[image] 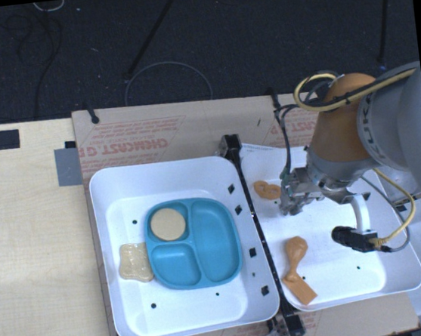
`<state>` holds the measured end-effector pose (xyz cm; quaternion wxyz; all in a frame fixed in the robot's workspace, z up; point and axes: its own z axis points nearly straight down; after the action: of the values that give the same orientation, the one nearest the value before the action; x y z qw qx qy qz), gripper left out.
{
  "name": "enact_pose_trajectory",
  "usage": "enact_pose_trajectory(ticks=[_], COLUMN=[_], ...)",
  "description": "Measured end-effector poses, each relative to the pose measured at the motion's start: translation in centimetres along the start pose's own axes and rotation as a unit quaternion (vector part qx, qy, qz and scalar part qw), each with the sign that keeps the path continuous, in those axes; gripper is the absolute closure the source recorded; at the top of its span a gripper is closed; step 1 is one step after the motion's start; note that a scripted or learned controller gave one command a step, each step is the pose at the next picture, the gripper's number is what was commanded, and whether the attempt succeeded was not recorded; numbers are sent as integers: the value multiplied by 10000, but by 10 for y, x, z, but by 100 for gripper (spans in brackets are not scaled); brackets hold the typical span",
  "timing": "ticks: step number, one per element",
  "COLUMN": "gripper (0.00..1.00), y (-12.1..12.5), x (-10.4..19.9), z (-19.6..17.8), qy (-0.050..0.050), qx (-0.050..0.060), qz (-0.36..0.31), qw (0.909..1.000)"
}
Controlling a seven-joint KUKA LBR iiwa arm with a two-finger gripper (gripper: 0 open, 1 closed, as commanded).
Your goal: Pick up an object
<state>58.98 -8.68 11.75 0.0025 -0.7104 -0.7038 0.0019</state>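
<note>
Hovering: claw (297, 200) low over the right bin (395, 274), near its upper left part, arm reaching in from the right.
Claw state: cannot tell; the wrist body hides it from this angle.
Held: nothing visibly in it.
Nearest thing: small tan piece (266, 190), just to the left of the claw in the camera view, close by the divider between the bins.
Next thing: tan drumstick-shaped toy (296, 268), below the claw toward the bin's near edge, long axis running roughly top to bottom, slightly slanted.
Key relation: small tan piece lies a short sideways shift away; the drumstick would need a longer travel toward the near edge.
Left bin (130, 318): blue divided tray (205, 248) with a round tan disc (167, 223) in its upper left compartment; pale flat piece (134, 262) touching the tray's left edge.
Judgement: grasp not yet made.
</note>
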Motion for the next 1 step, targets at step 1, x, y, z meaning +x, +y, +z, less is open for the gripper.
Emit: enact_pose_trajectory(ticks=[1], gripper=[100], y=[4], x=[1], z=[-63], qy=[-5], qx=[-46], qz=[-54], qw=[10000])
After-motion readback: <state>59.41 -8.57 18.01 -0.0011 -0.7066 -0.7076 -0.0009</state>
